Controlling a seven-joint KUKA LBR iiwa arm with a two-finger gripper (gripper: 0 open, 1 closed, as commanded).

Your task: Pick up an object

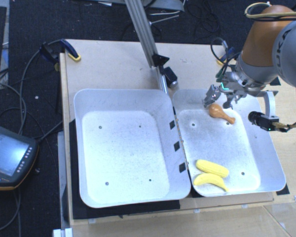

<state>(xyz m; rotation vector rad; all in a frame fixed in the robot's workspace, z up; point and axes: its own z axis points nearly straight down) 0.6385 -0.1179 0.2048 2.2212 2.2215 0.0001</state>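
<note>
Your jaws point(218, 96) hung just above the tan drumstick-shaped toy point(221, 112) in the right bin's point(266, 147) far corner, its long axis slanting down-right; I couldn't tell their opening.

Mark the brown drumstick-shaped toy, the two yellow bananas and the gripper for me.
Brown drumstick-shaped toy point(221, 112): camera view, on its rounded body, far end of the right bin.
Yellow bananas point(211, 174): camera view, on the upper banana's lower edge, where the pair meet.
Gripper point(218, 96): camera view, between its fingertips, just above the toy.

Robot lab: teach pendant point(10, 157), loose cables point(19, 90) (floor), bench point(113, 63).
</note>
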